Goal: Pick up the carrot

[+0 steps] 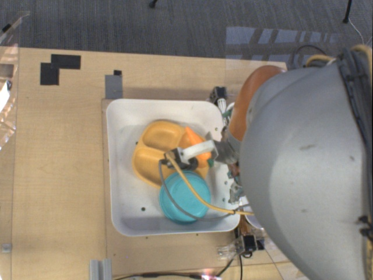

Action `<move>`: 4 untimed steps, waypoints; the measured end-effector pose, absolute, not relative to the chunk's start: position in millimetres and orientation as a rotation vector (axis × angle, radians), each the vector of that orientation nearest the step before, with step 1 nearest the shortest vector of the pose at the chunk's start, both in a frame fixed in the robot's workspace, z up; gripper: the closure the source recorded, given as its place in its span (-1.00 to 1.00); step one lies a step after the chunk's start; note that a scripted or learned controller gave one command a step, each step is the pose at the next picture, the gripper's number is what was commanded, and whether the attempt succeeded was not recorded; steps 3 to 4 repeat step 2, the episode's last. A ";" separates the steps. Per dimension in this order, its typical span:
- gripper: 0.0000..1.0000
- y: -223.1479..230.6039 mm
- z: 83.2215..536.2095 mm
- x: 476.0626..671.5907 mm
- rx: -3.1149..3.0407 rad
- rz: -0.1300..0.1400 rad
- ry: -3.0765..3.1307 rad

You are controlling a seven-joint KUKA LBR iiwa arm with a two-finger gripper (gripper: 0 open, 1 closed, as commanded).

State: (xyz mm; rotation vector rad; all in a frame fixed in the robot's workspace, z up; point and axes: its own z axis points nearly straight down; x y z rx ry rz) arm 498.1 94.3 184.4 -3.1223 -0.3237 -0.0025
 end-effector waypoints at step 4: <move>-1.00 94.3 184.4 498.1 -3.122 -0.002 -0.324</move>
